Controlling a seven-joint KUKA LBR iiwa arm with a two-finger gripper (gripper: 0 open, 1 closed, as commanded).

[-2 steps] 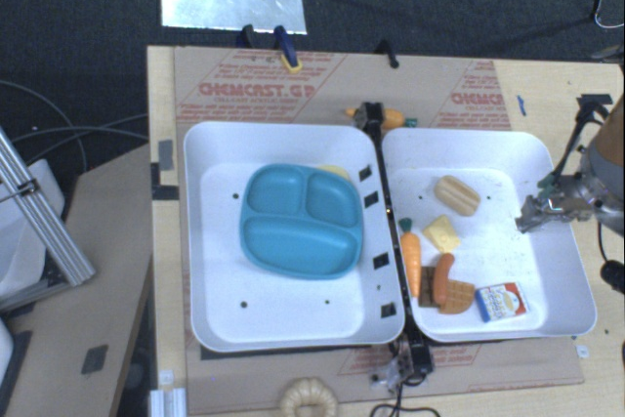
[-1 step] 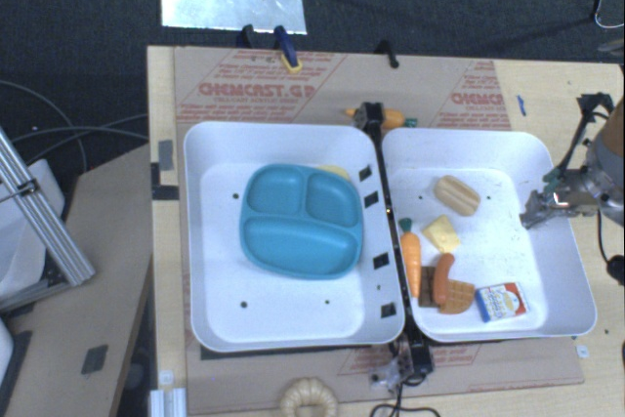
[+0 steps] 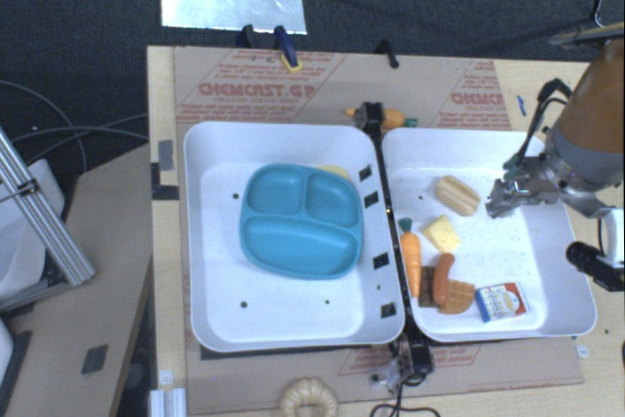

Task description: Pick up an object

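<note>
Bread roll point(image 3: 457, 195), tan oblong toy food, likely light rigid plastic and a bit slick, best pinched across its short width; it lies in the upper middle of the right bin point(image 3: 547, 308), just left of the tool point(image 3: 501, 201). Tool sits low over the bin near the roll with nothing visibly between its fingers; how far open, cannot tell. Below: cheese wedge point(image 3: 441, 233), carrot point(image 3: 411, 263), sausage point(image 3: 441, 276), small box point(image 3: 501, 301); blue divided plate point(image 3: 301, 220) in left bin point(image 3: 220, 308).
</note>
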